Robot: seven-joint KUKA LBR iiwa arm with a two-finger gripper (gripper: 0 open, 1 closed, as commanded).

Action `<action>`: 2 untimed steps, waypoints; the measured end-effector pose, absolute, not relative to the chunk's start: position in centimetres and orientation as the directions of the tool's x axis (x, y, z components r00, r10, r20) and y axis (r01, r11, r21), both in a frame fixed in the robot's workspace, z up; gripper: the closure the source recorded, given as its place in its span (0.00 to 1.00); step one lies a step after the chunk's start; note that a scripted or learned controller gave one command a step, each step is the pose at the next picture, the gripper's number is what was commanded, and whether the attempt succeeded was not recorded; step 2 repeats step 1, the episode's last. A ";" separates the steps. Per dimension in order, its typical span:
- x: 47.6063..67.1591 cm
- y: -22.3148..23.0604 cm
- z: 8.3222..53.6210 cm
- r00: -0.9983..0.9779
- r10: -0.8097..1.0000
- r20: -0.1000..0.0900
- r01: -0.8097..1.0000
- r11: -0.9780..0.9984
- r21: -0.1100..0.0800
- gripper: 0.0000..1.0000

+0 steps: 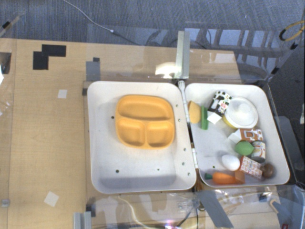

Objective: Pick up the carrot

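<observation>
The small orange plastic carrot (227,178) just lies loose along the right white bin's (274,123) near wall, no gripper state to tell.

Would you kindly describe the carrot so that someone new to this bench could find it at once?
Look in the right-hand bin, the one crowded with toy food, and go to its near edge. The carrot lies flat there, just below the white egg. It is the only long, tapered orange piece in that bin.
</observation>
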State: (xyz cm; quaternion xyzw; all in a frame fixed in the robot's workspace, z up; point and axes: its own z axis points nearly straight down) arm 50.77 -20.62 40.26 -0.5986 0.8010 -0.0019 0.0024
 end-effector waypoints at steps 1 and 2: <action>48.7 -18.5 25.8 -0.219 -0.976 -0.005 -0.976 0.219 0.005 1.00; 48.7 -18.5 25.8 -0.219 -0.976 -0.005 -0.976 0.219 0.005 1.00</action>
